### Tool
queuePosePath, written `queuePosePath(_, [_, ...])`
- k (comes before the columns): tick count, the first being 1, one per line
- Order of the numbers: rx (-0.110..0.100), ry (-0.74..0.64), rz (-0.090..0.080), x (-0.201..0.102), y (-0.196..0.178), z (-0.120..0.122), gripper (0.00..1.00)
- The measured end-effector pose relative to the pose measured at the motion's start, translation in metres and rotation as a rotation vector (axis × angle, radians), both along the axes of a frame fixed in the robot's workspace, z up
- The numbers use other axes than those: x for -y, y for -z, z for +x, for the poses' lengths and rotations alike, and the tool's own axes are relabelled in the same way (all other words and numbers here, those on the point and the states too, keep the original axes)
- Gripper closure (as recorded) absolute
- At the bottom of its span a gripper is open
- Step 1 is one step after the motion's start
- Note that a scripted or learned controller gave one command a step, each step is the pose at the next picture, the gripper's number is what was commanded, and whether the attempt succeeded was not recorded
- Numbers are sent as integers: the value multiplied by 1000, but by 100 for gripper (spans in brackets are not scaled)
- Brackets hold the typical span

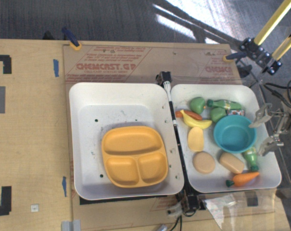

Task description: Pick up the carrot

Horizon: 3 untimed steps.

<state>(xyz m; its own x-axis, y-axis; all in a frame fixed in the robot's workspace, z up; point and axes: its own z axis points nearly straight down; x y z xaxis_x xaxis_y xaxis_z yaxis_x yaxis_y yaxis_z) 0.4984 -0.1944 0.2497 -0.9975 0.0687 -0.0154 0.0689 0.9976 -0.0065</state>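
Clearly the carrot (245, 178) lies in the right bin (269, 110), near its front wall and toward the right corner, just in front of the tan bread-like piece (231, 162) and apart from the blue bowl (234, 133). It looks to me like a small plastic toy, so I judge it light, stiff and a little slippery, not fragile. Its long axis runs almost left to right across the view, with a slight tilt; the green top is at the left end and the orange tip points to the right, slightly up. I would take it across the thick middle, with my fingers closing across the long axis. My gripper (270, 129) hangs at the right edge of this bin; whether it is open or closed I cannot tell.
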Motion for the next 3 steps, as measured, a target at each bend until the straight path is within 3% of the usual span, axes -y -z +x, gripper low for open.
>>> queuePosePath(1, [3,-8,3,-5,-7,3,100])
queuePosePath(2, [1,-9,4,-5,-6,3,0])
queuePosePath(3, [11,-9,0,-5,-19,6,100])
